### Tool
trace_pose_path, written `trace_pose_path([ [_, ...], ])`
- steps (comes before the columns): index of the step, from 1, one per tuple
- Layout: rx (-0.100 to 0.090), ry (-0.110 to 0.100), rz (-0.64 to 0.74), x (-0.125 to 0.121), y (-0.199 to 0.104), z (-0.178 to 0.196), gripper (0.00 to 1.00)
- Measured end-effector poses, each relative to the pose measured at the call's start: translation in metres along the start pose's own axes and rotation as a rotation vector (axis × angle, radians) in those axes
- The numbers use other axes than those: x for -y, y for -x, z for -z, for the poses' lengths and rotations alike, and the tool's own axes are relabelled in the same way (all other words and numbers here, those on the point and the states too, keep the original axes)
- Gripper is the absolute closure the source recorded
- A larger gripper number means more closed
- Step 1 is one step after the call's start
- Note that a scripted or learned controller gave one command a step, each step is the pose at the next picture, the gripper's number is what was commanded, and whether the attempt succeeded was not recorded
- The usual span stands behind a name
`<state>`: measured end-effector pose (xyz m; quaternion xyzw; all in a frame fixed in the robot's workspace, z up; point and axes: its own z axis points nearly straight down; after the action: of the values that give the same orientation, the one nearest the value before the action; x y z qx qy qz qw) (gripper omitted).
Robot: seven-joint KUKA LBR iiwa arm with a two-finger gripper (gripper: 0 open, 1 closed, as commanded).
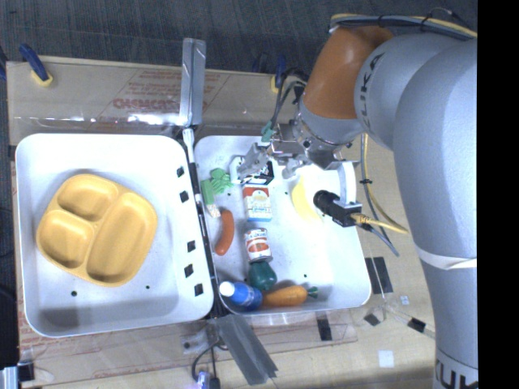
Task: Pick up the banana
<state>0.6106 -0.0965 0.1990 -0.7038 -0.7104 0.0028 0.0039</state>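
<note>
Hanging over the right bin (349, 290), the tool (261, 159) sits near its twelve o'clock rim; whether it is apart or together, I cannot tell. At three o'clock of it lies the banana (302, 198), partly hidden by the wrist.

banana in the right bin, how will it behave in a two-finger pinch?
The banana is likely toy plastic: stiff, light, smooth, so it may slip. Its curved body lies flat on the bin floor, so it probably pivots if pushed off-centre. The gripper partly covers it.
</note>
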Motion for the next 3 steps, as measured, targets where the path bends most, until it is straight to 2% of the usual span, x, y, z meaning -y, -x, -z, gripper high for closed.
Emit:
trace_pose_path([
  [1, 0.001, 0.001, -0.009, 0.026, 0.047, -0.026, 0.00],
  [2, -0.002, 0.011, 0.033, 0.027, 0.097, -0.103, 0.00],
  [3, -0.011, 0.017, 0.026, 0.032, 0.101, -0.102, 0.00],
])
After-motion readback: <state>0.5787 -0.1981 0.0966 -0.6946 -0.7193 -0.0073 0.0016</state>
